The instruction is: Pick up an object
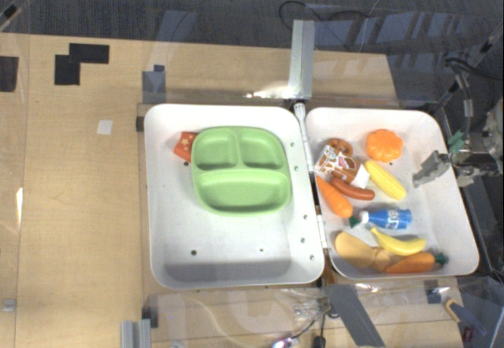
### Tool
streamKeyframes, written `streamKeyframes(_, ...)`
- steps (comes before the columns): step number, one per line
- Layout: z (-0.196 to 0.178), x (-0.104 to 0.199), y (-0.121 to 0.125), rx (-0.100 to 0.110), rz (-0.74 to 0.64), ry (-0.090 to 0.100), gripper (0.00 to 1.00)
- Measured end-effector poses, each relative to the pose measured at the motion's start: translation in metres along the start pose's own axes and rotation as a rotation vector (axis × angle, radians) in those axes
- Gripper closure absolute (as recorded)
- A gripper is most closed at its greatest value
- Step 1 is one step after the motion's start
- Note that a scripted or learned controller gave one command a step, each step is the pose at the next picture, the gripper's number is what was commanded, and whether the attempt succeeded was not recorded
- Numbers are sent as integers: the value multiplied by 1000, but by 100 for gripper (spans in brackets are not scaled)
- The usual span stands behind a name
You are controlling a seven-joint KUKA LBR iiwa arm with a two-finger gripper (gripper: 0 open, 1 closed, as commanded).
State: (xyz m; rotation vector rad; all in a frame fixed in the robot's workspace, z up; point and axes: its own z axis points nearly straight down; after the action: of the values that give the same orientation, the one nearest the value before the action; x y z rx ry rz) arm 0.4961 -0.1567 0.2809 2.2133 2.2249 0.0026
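Note:
The right white bin point(441, 127) holds several toy foods. Among them are an orange fruit point(383, 145), a yellow corn cob point(387, 179), a red sausage point(353, 190), a printed snack packet point(335, 161) and a carrot point(335, 198). Nearer the front lie a blue bottle point(389, 219), a banana point(398, 243), a tan bread piece point(356, 249) and a second carrot point(411, 263). My gripper point(431, 168) hangs at the bin's right rim, to the right of the corn cob, with nothing seen in it.
The left white bin point(169, 244) carries a green divided plate point(239, 168) with a small red item point(184, 146) at its left edge. A metal post point(302, 55) stands behind the bins. Cables and arm hardware point(476, 153) crowd the right side.

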Motion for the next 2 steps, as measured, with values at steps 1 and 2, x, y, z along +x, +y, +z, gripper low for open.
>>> streamKeyframes(1, 118, -4, 69, 1, -133, 1, 0)
streamKeyframes(2, 166, -41, 97, -2, -261, 0, 0)
